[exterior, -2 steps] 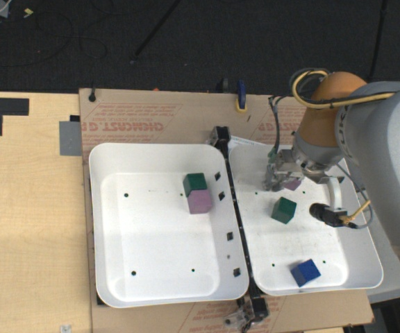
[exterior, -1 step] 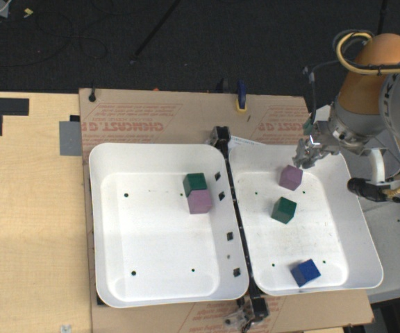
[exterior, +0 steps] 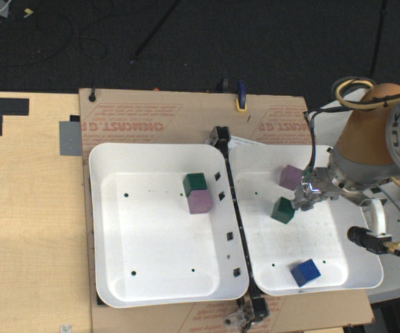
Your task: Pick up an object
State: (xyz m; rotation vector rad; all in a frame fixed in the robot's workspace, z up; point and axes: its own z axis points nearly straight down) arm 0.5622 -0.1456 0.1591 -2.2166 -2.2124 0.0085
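In the right bin (exterior: pixel 339 283) lie a dark green block (exterior: pixel 282 210), a purple block (exterior: pixel 291 177) and a blue block (exterior: pixel 305 272). My gripper (exterior: pixel 305 198) hangs low over that bin, just right of the green block and below the purple one, close to both. The arm's orange band (exterior: pixel 367 127) rises behind it at the right. The left bin (exterior: pixel 117 255) holds a green block (exterior: pixel 195 182) with a purple block (exterior: pixel 199 201) touching its near side.
A black divider strip with clips (exterior: pixel 229 207) runs between the two bins. Cardboard (exterior: pixel 151 120) lies under the bins, with a blue clamp (exterior: pixel 242 96) at its far edge. A cable and black fitting (exterior: pixel 370 238) hang off the arm at the right.
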